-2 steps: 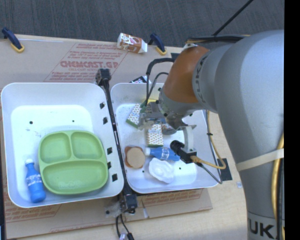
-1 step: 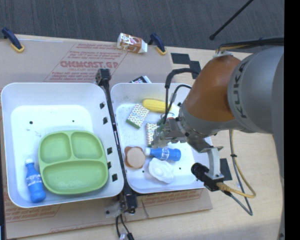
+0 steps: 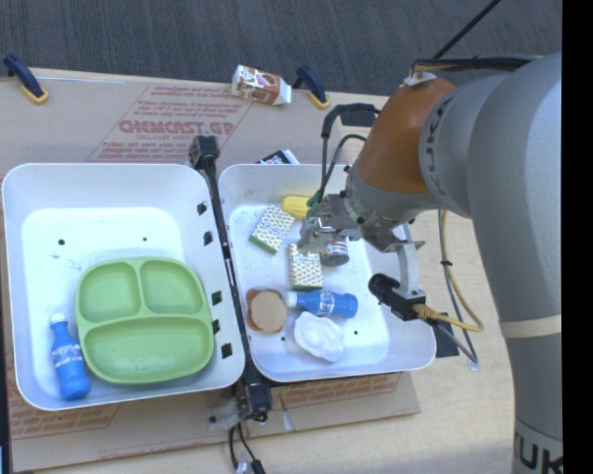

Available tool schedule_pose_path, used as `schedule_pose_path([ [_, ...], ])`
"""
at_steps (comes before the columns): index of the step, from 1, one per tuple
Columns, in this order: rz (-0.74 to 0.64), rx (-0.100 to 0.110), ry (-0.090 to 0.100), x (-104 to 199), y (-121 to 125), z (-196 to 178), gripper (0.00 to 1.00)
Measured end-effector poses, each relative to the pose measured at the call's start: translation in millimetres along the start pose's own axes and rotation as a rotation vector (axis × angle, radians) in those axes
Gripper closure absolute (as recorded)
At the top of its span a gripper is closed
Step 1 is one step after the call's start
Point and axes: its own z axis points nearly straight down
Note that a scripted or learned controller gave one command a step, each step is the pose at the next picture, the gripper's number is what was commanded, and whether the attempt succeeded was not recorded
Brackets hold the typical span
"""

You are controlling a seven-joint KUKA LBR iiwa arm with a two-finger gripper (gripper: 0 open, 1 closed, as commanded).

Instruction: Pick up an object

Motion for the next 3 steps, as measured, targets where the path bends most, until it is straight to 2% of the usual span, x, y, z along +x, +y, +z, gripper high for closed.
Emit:
schedule_pose_path([
  [1, -0.004, 0.001, 0.0, 1, 1, -11, 1.0],
  [2, 0.001, -0.007, -0.001, -40, 72, -82, 1.0],
  [3, 0.0, -0.004, 0.0, -40, 71, -81, 0.0],
])
